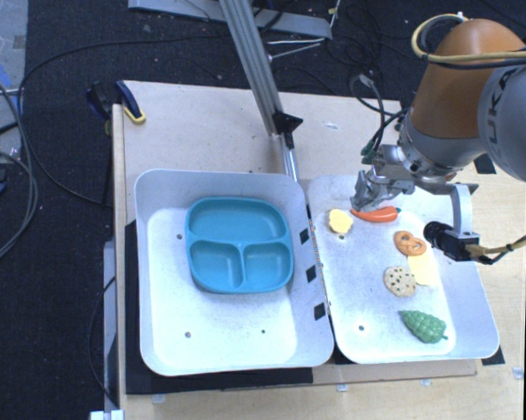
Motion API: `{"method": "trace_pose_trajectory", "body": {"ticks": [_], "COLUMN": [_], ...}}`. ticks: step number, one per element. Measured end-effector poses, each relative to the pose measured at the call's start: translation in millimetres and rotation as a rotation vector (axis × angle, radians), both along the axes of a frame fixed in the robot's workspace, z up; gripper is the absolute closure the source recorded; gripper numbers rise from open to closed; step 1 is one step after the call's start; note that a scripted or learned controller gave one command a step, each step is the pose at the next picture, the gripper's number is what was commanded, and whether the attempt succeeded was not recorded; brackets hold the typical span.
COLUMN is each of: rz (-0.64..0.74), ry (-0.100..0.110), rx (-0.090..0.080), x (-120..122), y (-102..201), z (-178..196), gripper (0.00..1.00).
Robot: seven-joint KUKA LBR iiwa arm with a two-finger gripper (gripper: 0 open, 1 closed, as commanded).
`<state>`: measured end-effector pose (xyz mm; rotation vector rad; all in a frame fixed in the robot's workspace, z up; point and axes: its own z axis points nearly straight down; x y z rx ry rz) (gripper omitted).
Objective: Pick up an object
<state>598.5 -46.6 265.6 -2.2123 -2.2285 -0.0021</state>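
Claw (367, 202) over carrot (375, 215), beside yellow piece (340, 221)

Bench (206, 125), pale wood top, set over a dark floor with cables. Lying directly on it: left white bin (155, 330), shallow; right white bin (465, 332), shallow, edge to edge with the first; a black sheet (141, 377) showing under the left bin's front and left edges; a small blue-and-yellow tool (129, 103) at the far left corner
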Motion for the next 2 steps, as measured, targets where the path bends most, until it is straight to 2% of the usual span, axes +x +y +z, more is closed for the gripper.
{"method": "trace_pose_trajectory", "body": {"ticks": [1,2], "rz": [0.001,0.000], "ry": [0.002,0.001], "rx": [0.000,0.000], "x": [-4,-11], "y": [58,102], "z": [-15,-19], "gripper": [1.00,1.00]}}
